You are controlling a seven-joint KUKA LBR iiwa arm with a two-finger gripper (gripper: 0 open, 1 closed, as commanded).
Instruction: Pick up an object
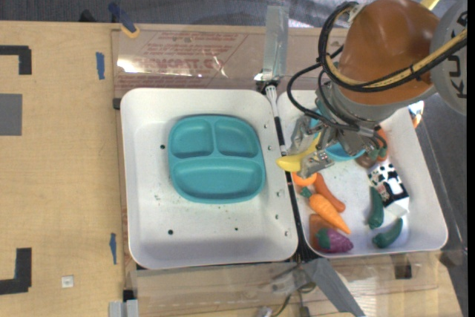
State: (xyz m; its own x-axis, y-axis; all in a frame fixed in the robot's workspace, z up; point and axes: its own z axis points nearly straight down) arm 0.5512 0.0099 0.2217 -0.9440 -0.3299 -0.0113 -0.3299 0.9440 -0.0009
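Observation:
My gripper (pixel 315 148) hangs low over the left part of the right bin (pixel 427 234), under the arm's orange band (pixel 386 33). A yellow banana (pixel 292 161) lies right beside it, at the bin's left wall. Just below lie two orange carrots (pixel 328 206) and a purple and red toy (pixel 332 240). A blue piece (pixel 343 151) is partly hidden beneath the wrist. Further right sit a black and white toy (pixel 387 179) and two dark green pieces (pixel 376 211). Nothing can be seen held in the gripper.
The left bin (pixel 141 234) holds a teal divided plate (pixel 216 158). A clear upright divider (pixel 275 41) stands behind the seam between the bins. Black cables (pixel 326 48) loop off the wrist. The tan bench (pixel 52 159) spreads out to the left.

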